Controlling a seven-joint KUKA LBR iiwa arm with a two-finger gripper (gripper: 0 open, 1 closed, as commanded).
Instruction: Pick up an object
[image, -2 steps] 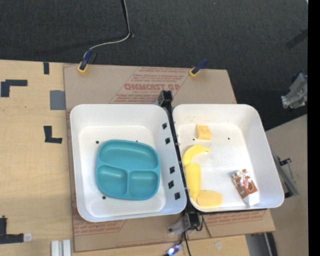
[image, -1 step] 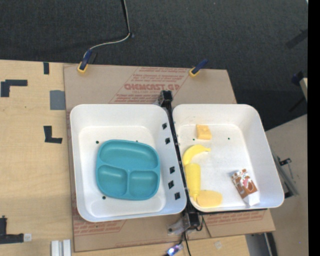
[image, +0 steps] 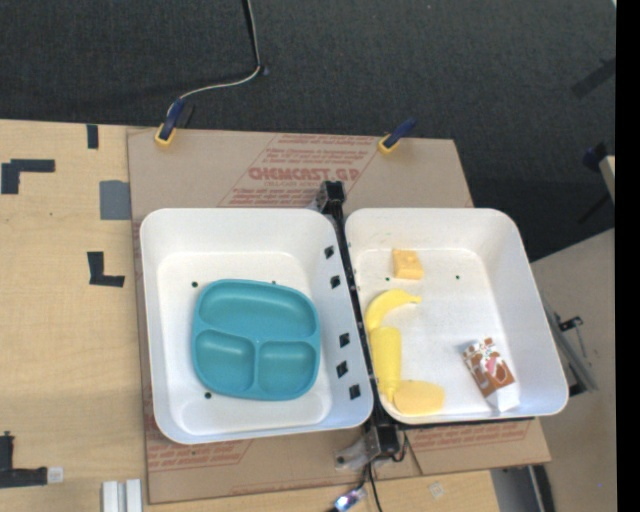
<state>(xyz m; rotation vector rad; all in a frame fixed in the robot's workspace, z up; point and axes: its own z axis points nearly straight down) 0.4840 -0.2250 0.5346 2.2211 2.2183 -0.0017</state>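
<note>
the tabletop (image: 60, 330) is light wood with black tape marks (image: 100, 270) on its left part. behind it lies dark floor (image: 450, 60), crossed by a black cable (image: 250, 40).

a brown cardboard sheet (image: 300, 170) with red print lies on the tabletop under both bins. two clamps hold its far edge: one clamp (image: 172, 122) at the far left corner, a second clamp (image: 397, 135) further right.

the left bin (image: 160, 300) and the right bin (image: 520, 290) stand side by side, their inner walls touching along a black joint strip (image: 340, 290).

the left bin holds a teal plate (image: 257, 340) with three compartments. it lies flat, roughly in the middle of the bin floor.

the right bin holds the objects available for picking:
- a yellow banana (image: 385, 335) lies along the left wall, its curved tip pointing toward the middle of the bin.
- a brown and white packet (image: 489, 372) lies near the right front corner, well apart from the banana.
- a pale yellow rounded piece (image: 418, 398) lies at the front wall, touching the banana's near end.
- a small yellow block (image: 407, 264) lies toward the far wall, near the banana's tip but apart from it.
</note>
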